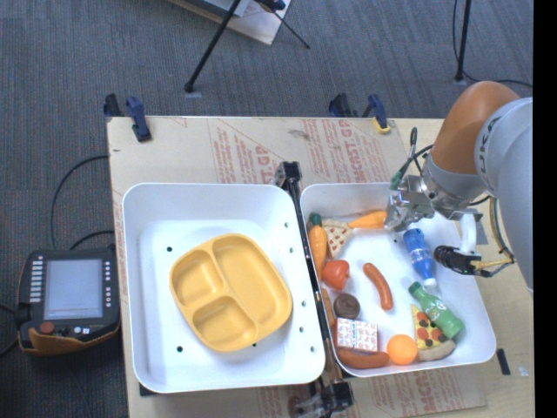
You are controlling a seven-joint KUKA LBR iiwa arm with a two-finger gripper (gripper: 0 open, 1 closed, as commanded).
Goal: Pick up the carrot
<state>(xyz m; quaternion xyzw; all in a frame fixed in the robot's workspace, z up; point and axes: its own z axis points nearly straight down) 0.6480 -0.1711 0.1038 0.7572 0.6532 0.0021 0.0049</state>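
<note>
lying along the right bin's (484, 316) left wall, the carrot (318, 244) sits well left of the gripper (402, 209); i cannot tell its grip state.

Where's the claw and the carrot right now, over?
Claw low in right bin, top edge. Carrot by the bin's left wall, apart from the claw. Pizza slice and second carrot lie between them.
</note>
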